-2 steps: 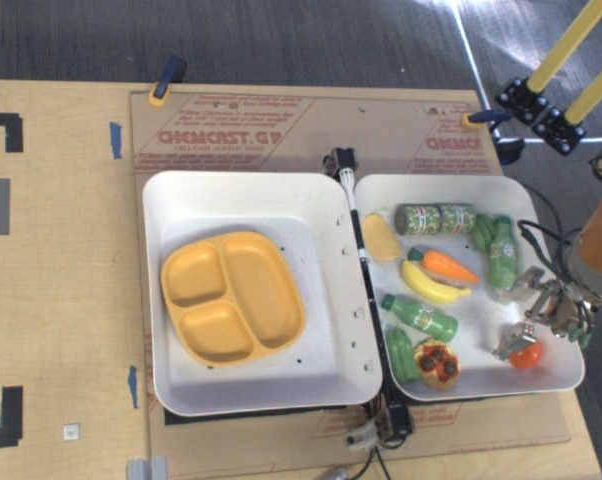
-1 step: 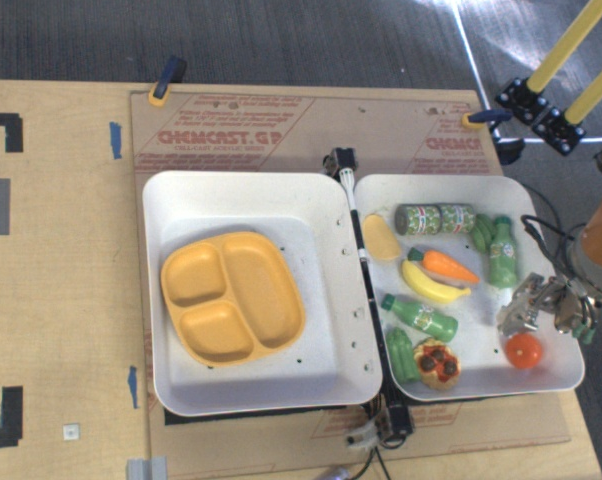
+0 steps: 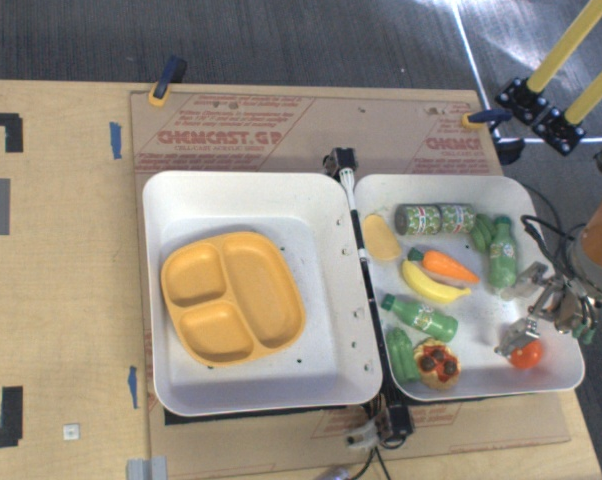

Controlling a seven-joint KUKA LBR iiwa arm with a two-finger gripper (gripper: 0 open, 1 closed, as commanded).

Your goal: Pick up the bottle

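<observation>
Two green bottles lie in the right bin (image 3: 561,373). One bottle (image 3: 422,316) with a white cap rests near the bin's middle, below the banana. The other bottle (image 3: 501,253) lies at the right, beside a green vegetable. My gripper (image 3: 514,315) hangs low over the bin's right side, between the two bottles and just below the right one. It is open with nothing between its fingers. The lower fingertip (image 3: 508,345) is beside a red tomato (image 3: 527,355).
The right bin also holds a dark can (image 3: 436,218), a pale yellow piece (image 3: 381,238), a carrot (image 3: 449,265), a banana (image 3: 431,284), a green vegetable (image 3: 399,354) and a small tart (image 3: 440,362). A yellow divided plate (image 3: 231,296) lies in the left bin (image 3: 171,198).
</observation>
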